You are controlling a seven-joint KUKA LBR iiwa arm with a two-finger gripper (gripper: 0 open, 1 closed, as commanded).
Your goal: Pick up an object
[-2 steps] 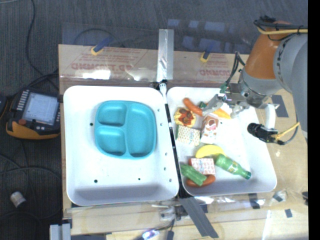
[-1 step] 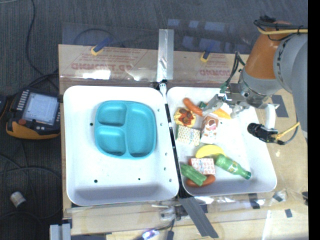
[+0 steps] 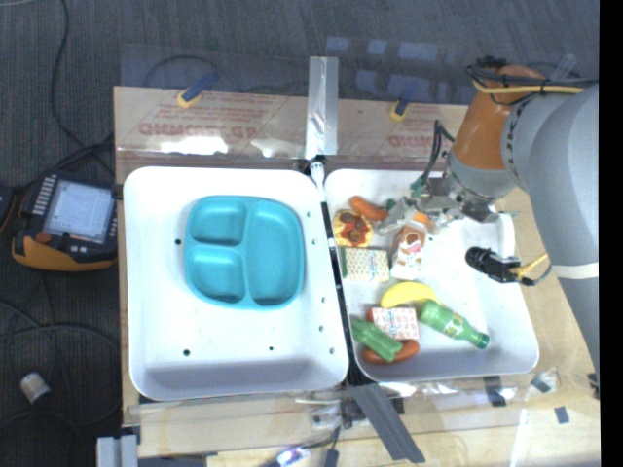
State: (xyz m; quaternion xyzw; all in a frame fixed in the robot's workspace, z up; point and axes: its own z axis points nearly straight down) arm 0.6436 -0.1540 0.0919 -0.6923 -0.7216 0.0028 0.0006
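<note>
your grey metal hand (image 3: 421, 205) hovers over the small white carton (image 3: 410, 250); you cannot tell its grip state. crowded toys nearby, like the orange carrot (image 3: 368, 207), could deflect it.

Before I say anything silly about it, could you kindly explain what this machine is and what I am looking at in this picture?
This is a single picture from a camera fixed above a bench, looking down at a slant. The grey machine with the orange band is a robot arm reaching in from the right. Its job is to pick up an object. At its tip is a two-finger gripper, low over the right bin, close to a small carton; I cannot see whether it grips anything. That white bin also holds toy food: a banana, a green bottle, a carrot-like piece and other small packets. The left bin holds a blue divided plate. On the floor at the left lies a handheld control unit.
</note>
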